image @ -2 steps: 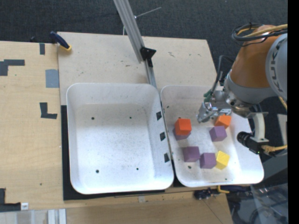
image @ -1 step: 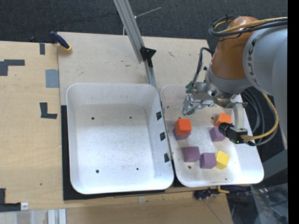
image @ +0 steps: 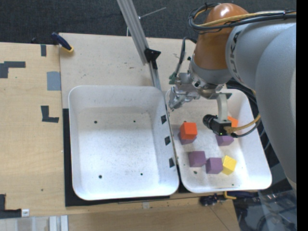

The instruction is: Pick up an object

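Gripper (image: 179, 99) hangs over upper left corner of right-hand shallow white bin (image: 250, 177); finger state unreadable, apparently nothing held. Nearest target: small orange cube (image: 188, 130), lying just below and slightly right of gripper in frame. Purple cubes (image: 196, 158) sit lower still.

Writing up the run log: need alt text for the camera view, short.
A grey arm's two-finger gripper hangs over the right white bin, above an orange cube, two purple cubes and a yellow cube. The left white bin sits beside it.
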Robot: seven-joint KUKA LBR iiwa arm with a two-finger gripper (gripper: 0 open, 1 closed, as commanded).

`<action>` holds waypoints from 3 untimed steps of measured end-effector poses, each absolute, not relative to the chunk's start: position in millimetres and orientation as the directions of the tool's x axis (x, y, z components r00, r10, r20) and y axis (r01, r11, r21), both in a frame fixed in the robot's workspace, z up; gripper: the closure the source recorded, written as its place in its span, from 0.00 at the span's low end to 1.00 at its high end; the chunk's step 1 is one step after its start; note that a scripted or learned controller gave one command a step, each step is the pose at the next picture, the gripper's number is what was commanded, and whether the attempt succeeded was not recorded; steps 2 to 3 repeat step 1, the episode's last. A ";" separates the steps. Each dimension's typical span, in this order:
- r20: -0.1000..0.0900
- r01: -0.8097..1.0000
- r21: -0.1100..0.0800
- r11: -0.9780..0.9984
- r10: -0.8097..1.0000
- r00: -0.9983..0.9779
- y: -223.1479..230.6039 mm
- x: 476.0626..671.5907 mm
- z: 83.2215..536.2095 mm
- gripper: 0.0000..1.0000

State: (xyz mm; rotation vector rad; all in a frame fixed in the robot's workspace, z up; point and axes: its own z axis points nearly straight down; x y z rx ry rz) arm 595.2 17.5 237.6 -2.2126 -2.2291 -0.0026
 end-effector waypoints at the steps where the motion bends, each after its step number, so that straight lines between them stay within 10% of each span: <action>1: 0.001 1.000 0.000 0.005 1.000 -0.005 63.4 628.9 225.3 1.00; 3: 0.001 1.000 0.000 0.005 1.000 -0.005 63.4 628.9 225.3 1.00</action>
